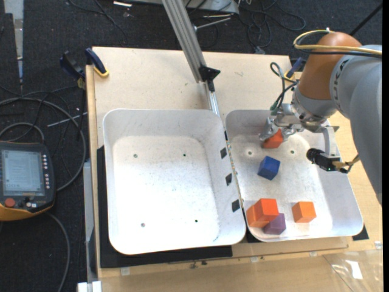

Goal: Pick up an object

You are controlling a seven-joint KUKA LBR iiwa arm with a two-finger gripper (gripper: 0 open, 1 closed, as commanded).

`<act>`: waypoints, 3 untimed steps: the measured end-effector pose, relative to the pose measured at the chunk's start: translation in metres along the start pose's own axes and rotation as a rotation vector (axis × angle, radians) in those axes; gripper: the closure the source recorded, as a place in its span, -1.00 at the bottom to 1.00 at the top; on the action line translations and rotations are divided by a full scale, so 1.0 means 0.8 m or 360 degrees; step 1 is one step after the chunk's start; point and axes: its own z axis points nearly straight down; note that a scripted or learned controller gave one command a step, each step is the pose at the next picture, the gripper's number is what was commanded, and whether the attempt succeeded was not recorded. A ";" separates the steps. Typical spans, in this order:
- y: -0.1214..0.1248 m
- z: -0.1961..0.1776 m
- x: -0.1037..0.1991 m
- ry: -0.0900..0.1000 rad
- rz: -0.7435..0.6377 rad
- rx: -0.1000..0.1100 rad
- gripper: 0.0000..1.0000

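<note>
Claw clamped on orange block near right bin's far edge. Three orange blocks, one blue, one purple.

A wooden table is sitting on a dark floor. A long metal bar is leaning across the table's back part. A small screen box is lying on the floor at the left, and black wires are curling beside it.
</note>
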 end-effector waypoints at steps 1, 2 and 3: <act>-0.074 -0.116 0.110 0.0008 -0.0015 -0.0003 1.00; -0.105 -0.110 0.184 0.0007 -0.0014 0.0010 1.00; -0.115 -0.154 0.175 0.0002 0.0001 0.0000 1.00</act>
